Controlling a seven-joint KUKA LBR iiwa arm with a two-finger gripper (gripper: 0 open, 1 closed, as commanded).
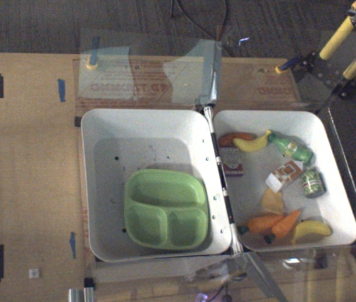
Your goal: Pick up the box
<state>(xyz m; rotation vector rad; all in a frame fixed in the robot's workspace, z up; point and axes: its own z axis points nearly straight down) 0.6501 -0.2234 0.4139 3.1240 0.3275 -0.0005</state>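
Just box [284,174] beside can [313,182]

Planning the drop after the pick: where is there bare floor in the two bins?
Left bin: bare floor behind and left of the green tray. Right bin: a small bare patch mid-floor between the carton, the red can and the carrots; its far side and near edge are crowded.
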